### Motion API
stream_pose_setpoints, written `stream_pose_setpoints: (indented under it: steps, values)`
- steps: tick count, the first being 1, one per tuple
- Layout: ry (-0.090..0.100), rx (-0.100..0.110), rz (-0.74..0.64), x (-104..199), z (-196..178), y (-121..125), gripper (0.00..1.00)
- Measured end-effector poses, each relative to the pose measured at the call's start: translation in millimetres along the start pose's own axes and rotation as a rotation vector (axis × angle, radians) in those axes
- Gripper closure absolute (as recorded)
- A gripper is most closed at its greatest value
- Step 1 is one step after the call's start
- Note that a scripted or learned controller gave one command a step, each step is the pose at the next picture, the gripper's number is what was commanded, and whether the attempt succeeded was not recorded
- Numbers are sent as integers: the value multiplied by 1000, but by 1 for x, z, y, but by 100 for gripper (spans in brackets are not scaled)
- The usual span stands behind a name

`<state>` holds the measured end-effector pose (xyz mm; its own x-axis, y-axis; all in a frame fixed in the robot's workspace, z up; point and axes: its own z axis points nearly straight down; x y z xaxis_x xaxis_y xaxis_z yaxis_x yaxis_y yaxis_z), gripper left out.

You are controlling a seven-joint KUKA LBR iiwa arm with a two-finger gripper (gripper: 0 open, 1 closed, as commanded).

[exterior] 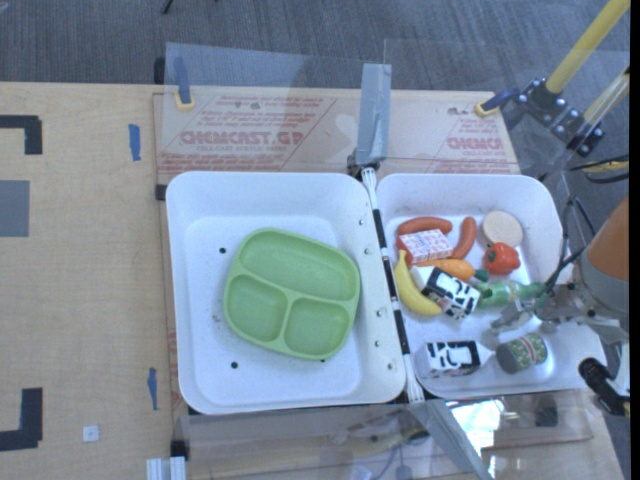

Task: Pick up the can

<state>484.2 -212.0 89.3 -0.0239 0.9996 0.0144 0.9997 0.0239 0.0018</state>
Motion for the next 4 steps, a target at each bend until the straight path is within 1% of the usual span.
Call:
stream_pose_setpoints:
  steps: [1,2,3,4]
  values:
    - [-11,-7,232,14,3,0,0]
    - [-15,-5,311,35,3,-1,0]
    - [-13,4,294,52,-57,-3,0]
    - [-4,3,24,7,3,-3,0]
